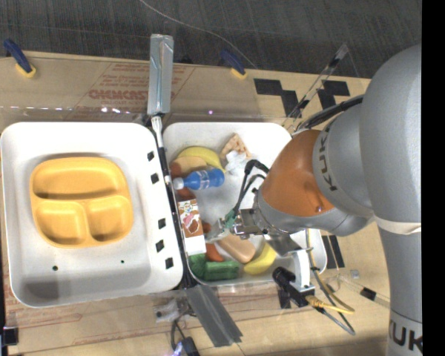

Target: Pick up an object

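Nearest you, the gripper (241,228) sits low in the right bin (278,133), right over the tan food piece (237,249) that lies along the bin's near edge, between a green vegetable (213,269) and a yellow fruit (263,260). Jaw state — you cannot tell from here. Farther back lies the blue bottle (202,179) — long axis left-right.

Two bins sit side by side on the bench. The left bin (15,199) holds a compartment tray (80,200) near its middle. The right bin (200,130) holds a bottle (199,179) in front of a banana (196,156), with a second banana (262,259) and a cucumber (215,270) along the near edge, beneath the arm (334,176).
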Motion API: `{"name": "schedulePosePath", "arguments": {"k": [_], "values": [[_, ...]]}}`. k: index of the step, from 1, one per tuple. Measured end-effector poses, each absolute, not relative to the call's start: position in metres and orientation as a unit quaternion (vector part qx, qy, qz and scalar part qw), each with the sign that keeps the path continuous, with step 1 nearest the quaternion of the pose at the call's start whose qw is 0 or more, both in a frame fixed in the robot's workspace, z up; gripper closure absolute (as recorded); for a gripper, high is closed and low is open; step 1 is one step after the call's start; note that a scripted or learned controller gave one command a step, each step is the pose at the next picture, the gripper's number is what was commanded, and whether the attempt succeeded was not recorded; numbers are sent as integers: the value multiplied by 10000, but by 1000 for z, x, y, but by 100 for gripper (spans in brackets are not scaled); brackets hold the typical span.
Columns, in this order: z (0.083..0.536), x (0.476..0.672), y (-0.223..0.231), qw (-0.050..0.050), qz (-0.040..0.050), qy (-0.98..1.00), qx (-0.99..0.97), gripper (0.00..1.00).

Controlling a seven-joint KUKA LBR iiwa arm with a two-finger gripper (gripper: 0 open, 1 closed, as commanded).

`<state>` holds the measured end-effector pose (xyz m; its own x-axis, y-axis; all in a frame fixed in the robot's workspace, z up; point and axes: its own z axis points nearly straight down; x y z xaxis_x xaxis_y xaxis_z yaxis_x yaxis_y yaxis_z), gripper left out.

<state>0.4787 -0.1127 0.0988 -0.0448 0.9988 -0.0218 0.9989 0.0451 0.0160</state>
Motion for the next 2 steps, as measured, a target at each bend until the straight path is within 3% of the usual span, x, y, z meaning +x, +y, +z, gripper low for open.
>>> {"name": "schedulePosePath", "arguments": {"k": [1,2], "values": [[107,481,-103,86,23,7282,6853,100],[341,478,-143,18,12,6987,7154,100]]}}
